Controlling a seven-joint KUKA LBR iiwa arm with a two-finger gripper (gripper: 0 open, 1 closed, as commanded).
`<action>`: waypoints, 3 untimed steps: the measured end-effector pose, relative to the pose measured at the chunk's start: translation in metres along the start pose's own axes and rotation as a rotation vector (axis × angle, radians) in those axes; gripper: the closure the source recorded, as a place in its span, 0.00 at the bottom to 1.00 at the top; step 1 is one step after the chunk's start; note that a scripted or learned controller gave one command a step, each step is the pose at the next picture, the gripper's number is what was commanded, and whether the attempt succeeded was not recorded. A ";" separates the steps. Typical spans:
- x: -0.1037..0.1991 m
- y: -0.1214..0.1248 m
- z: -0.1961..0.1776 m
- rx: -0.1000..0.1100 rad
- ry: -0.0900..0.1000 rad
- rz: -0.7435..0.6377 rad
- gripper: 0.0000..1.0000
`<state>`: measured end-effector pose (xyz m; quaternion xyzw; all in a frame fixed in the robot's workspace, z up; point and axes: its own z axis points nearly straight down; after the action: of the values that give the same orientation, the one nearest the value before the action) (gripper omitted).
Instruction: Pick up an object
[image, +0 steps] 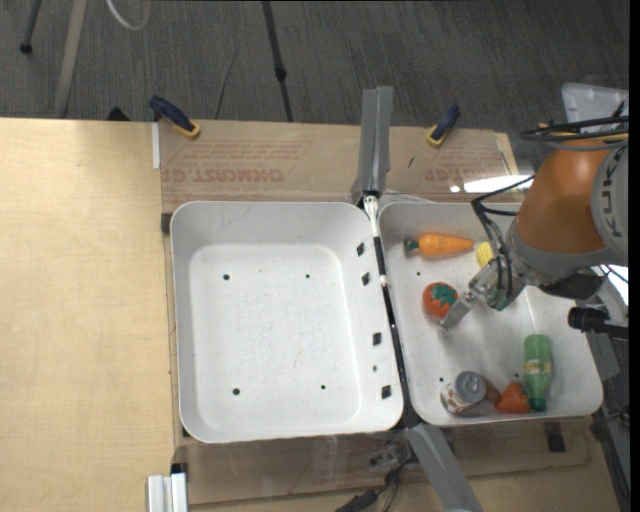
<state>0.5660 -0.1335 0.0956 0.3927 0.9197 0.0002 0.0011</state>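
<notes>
Arm low in the right bin (560, 405), nothing lifted yet.

Taking the tomato (439, 299) as the mark: the claw (466, 306) sits just to its right, a grey fingertip touching or nearly touching its lower right side, and nothing can be seen clamped between the fingers. How wide the claw stands cannot be told from this slant. By my reading the pick is in its closing-in stage, with the grasp and the lift both left to do, and the tomato looks the likeliest target. Up and right of the tomato lies a carrot (443, 244); well below it rests a tin can (466, 391), with a green bottle (537, 371) further right. The left bin (190, 330) lies beyond the tomato's left.
</notes>
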 end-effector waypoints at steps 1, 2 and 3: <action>0.076 -0.050 0.004 0.003 0.004 0.049 0.00; 0.030 0.021 -0.015 0.002 0.001 0.238 0.00; -0.030 0.068 0.007 0.012 0.009 0.224 0.00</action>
<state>0.6360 -0.1081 0.0884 0.4931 0.8700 -0.0035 -0.0056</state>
